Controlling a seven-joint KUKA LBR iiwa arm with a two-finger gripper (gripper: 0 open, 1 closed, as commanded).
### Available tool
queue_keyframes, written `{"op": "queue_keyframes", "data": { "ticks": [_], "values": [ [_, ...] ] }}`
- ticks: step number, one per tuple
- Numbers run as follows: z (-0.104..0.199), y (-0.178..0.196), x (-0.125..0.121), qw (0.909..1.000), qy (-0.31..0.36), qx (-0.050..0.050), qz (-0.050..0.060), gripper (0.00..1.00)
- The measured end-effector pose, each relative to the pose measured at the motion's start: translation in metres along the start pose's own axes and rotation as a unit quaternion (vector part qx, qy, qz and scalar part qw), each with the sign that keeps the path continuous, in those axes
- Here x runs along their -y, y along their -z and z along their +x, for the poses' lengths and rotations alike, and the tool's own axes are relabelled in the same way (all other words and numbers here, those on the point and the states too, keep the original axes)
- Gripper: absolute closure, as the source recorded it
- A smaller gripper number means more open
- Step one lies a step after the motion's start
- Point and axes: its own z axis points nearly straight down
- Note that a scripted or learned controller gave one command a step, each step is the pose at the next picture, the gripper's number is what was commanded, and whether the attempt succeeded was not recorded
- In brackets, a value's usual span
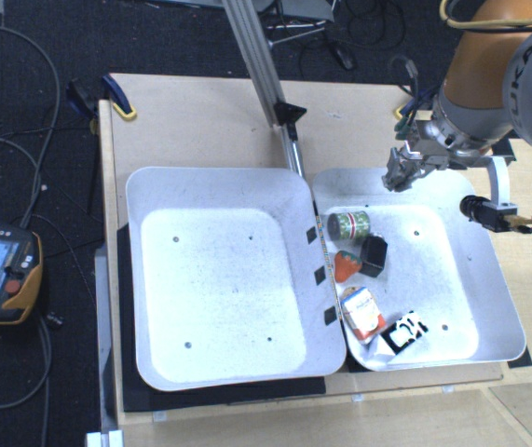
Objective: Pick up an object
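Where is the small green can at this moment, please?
The green can lies on its side in the right-hand bin, near that bin's left wall, just above the black block and orange piece.

Arm (503,59) cut off at right and top edge. Gripper (398,177) too small to tell finger gap. Can (348,223) label unreadable.

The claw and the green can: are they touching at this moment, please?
Apart. The camera view shows the claw above the right bin's far rim, with bare white bin floor between it and the green can.
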Motion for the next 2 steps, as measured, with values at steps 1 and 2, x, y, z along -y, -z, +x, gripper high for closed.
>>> {"op": "queue_keyframes", "data": {
  "ticks": [1, 2],
  "values": [
    [0.052, 0.003, 0.024, 1.0000, 0.002, -0.001, 0.001, 1.00],
    [0.103, -0.008, 0.037, 1.0000, 0.002, -0.001, 0.002, 1.00]
  ]
}}
